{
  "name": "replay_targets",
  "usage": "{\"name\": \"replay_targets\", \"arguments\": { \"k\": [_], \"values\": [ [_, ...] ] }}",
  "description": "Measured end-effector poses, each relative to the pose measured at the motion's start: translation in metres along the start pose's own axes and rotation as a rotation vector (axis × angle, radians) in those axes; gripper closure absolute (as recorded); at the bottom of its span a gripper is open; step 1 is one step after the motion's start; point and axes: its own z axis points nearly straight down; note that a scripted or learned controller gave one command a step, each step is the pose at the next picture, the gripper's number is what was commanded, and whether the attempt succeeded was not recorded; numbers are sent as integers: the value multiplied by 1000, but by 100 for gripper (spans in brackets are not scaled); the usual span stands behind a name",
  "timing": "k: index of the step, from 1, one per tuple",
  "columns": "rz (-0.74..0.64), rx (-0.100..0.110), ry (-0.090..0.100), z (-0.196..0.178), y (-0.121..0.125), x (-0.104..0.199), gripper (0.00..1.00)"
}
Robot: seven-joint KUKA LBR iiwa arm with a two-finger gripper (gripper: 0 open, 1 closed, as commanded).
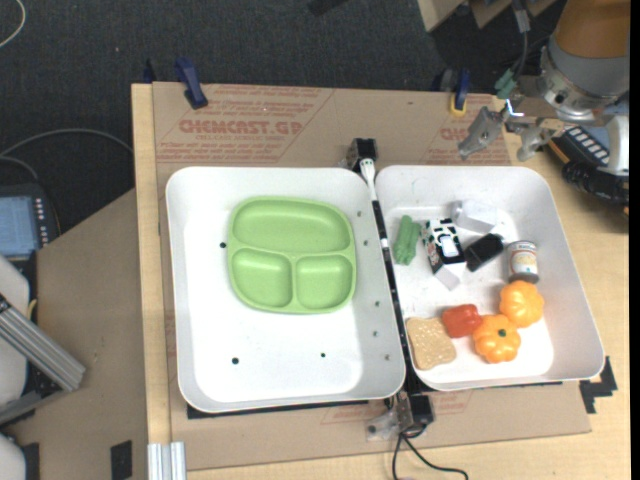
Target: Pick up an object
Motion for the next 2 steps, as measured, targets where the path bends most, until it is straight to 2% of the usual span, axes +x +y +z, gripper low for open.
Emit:
{"name": "replay_targets", "arguments": {
  "k": [1, 2],
  "values": [
    [-3, -18, -3, -137, -12, 18, 0],
    [-11, -22, 2, -276, -33, 109, 0]
  ]
}}
